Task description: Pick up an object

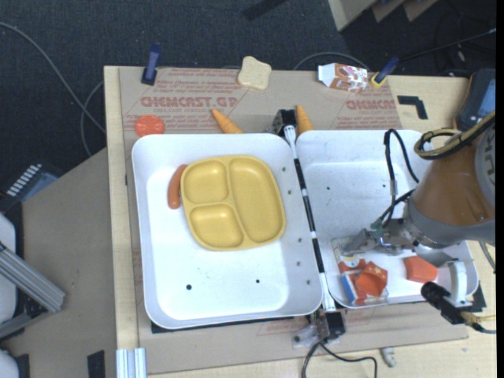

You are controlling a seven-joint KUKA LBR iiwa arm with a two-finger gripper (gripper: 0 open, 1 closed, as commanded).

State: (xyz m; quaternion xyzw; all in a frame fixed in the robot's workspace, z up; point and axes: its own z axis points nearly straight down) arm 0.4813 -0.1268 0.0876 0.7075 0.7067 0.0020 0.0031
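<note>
The arm reaches in from the right and its tool (376, 239) hangs low over the near part of the right bin (346, 172), just above a small cluster of things: a red-and-white crumpled packet (364, 280) near the bin's front edge and an orange block (420, 269) just beside it to the right. How wide the tool stands, and whether anything is in it, I cannot tell; the wrist and cabling crowd that spot. The likeliest trouble, in my judgement, is a miss: the packet lies flat and rumpled, so a descent may only press it down or shove it against the front wall. Because the tool sits off to the left of the orange block, a close there could catch nothing or nudge the block aside. The black cable (390, 172) looping over the bin could also snag. The yellow divided tray (233, 201) and the reddish sausage (174, 187) lie in the left bin (220, 290), well apart.
</note>
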